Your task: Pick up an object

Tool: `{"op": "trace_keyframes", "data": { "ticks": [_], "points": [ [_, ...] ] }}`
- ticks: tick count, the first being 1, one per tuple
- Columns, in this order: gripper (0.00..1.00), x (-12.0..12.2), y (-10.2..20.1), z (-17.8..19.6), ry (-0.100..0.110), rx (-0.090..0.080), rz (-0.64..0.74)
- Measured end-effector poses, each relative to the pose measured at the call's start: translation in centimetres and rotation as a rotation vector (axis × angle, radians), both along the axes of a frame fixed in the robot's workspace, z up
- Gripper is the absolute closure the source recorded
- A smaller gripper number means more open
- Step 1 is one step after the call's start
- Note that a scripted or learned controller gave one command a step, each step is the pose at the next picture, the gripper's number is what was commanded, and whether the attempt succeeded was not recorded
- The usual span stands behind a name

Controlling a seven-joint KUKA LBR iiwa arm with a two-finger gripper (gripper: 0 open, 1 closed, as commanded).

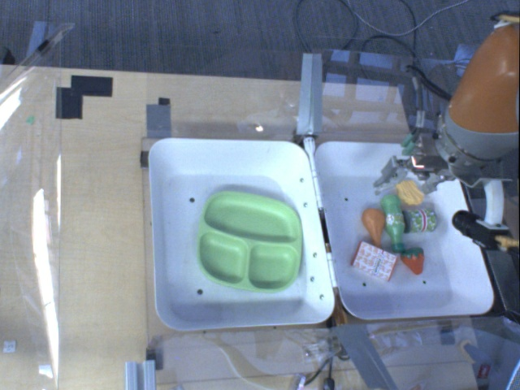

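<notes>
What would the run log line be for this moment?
gripper: above right bin, nothing visibly held | toys: clustered in right bin | green tray: in left bin

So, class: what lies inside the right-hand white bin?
Right bin holds a green bottle, orange piece, patterned box, red item, yellow item and small can. The gripper covers the far part.

A pale wooden counter [89, 218] carries two shallow white bins side by side. In the left bin [171, 299] lies a green divided tray [248, 240] with three compartments, near the middle. A grey metal post [309, 96] stands behind the seam between the bins. Black tape marks [81, 94] sit at the counter's far left, and black cables [357, 15] loop over the dark carpet [162, 15] beyond.
</notes>
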State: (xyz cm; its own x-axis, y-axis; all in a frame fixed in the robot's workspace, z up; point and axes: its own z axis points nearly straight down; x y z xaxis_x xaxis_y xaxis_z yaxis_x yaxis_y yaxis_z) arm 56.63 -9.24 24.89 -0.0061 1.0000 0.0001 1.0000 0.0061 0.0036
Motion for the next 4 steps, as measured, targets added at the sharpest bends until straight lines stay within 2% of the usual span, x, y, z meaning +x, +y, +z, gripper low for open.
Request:
{"op": "trace_keyframes", "data": {
  "ticks": [1,2,3,4],
  "points": [
    [0.0,0.9,-6.8,-12.0,-0.014,-0.005,0.008],
    [0.0,1.3,-7.3,-16.0,-0.006,-0.002,0.149],
    [1.0,1.6,-7.2,-14.8,-0.013,-0.001,0.15],
    [1.0,3.3,-2.9,-2.3,-0.004,-0.001,-0.004]
  ]
}}
